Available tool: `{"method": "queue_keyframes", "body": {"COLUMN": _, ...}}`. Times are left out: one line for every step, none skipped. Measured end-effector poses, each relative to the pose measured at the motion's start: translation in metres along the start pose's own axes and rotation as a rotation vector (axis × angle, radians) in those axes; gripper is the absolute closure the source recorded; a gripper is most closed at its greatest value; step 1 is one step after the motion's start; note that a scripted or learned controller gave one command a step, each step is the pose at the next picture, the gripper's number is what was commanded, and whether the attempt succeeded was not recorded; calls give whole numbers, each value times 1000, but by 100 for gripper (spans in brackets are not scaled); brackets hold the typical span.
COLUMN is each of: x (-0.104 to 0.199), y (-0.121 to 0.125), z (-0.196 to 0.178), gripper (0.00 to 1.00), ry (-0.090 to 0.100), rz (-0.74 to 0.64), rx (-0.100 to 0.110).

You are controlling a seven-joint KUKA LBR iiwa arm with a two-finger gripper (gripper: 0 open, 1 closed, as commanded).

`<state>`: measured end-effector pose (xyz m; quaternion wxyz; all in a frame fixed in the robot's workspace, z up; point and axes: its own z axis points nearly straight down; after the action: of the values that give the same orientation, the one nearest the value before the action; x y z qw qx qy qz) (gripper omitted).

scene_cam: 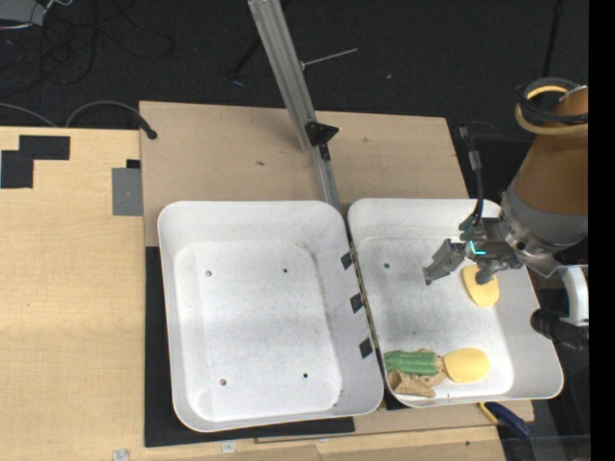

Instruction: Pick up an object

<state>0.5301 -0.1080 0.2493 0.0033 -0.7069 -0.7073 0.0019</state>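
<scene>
So my tool is down inside the right bin, sitting in its far-right part, with my arm coming in over that bin's right rim. The two fingers are spread apart, one dark finger sticking out toward the middle of the right bin and the other up against a yellow piece, which lies on the bin floor just under and beside the tool. Nothing is pinched between the fingers as far as I can see, so it's released, not gripping anything.

Other stuff in the right bin: along its near edge there's a green thing, a tan lump just in front of that and touching it, and a second yellow object right beside the green one, on the side closer to my arm. That cluster is well apart from the tool.

The left bin sits touching the right bin's left wall, both on the counter.
</scene>
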Motion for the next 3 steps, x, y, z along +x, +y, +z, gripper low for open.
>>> {"method": "queue_keyframes", "body": {"x": -2, "y": 0, "z": -2, "gripper": 0, "ry": -1, "rz": 4, "rx": -5}}
{"method": "queue_keyframes", "body": {"x": 1, "y": 4, "z": 42, "gripper": 0, "ry": 0, "rz": 1, "rx": 1}}
{"method": "queue_keyframes", "body": {"x": -9, "y": 3, "z": 95, "gripper": 0, "ry": 0, "rz": 2, "rx": 1}}
